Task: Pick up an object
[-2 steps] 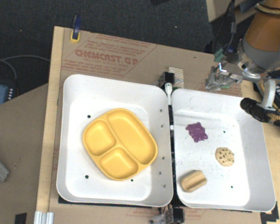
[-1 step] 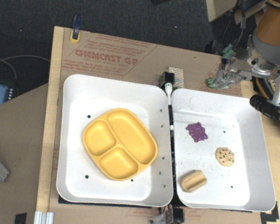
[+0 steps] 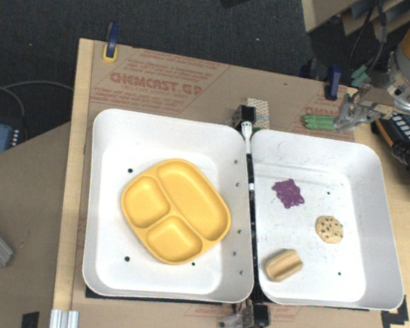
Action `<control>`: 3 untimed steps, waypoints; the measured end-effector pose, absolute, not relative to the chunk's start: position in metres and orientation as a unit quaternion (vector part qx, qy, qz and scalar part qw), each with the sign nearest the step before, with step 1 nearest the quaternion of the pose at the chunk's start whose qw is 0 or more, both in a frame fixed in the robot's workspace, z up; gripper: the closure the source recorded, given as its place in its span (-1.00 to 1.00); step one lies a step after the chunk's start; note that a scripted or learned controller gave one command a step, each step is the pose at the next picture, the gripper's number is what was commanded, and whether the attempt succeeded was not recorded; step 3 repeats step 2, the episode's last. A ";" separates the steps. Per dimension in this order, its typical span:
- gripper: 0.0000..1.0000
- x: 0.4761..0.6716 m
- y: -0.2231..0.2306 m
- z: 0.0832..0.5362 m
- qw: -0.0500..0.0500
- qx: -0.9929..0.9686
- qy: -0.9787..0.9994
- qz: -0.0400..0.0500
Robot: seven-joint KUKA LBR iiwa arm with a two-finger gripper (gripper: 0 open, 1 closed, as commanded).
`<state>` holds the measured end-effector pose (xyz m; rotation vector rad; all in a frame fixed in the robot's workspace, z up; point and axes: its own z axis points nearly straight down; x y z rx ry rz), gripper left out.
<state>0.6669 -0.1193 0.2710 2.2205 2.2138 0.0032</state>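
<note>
Gripper (image 3: pixel 347 116) hovers beyond the right bin's (image 3: pixel 384 194) far edge, gripping a green object (image 3: pixel 318 123), it seems; that thin pinch could slip and drop it outside the bin.

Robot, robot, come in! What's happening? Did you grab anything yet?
Gripper up past the right bin, holding a green thing. Cookie, purple piece, tan roll untouched. Nothing blocking.

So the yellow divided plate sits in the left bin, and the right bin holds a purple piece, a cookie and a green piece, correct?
Not quite. In the camera view the right bin holds the purple piece, the cookie and a tan piece, not green. The yellow divided plate is in the left bin.
</note>
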 end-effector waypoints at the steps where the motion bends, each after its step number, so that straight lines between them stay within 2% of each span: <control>1: 1.00 0.619 -0.154 0.124 -0.006 0.709 0.705 -0.005; 2: 1.00 0.632 -0.077 0.230 0.004 0.704 0.710 0.004; 3: 1.00 0.632 -0.077 0.230 0.004 0.704 0.710 0.004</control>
